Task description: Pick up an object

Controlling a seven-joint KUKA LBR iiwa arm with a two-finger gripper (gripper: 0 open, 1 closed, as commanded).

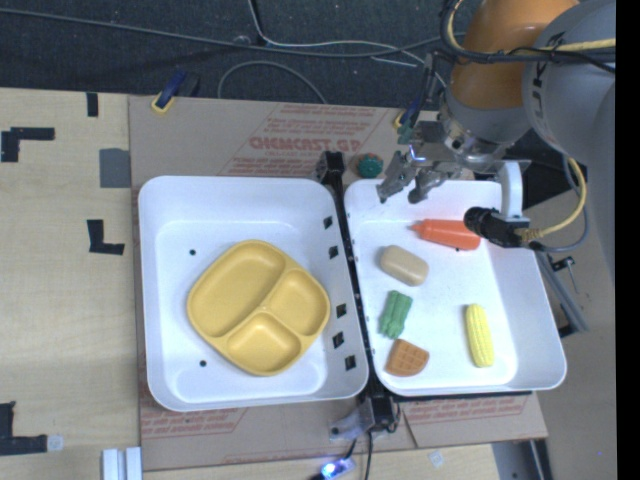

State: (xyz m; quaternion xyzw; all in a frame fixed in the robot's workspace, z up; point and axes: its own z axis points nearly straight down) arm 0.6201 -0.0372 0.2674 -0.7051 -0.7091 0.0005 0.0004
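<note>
The arm was seen reaching in over the far right corner of the bench, its wrist bent down towards the far edge of the right bin. A yellow divided tray was seen in the middle of the left bin. In the right bin, a carrot lay near the far edge, a bar of soap just below it, a green pickle and a corn cob further forward, and a waffle by the near edge.

The gripper was held above the far left corner of the right bin, its jaws parted and nothing between them. From that spot, a straight descent was judged likely to strike the rim or close on bare floor, as no item lay directly beneath.
</note>
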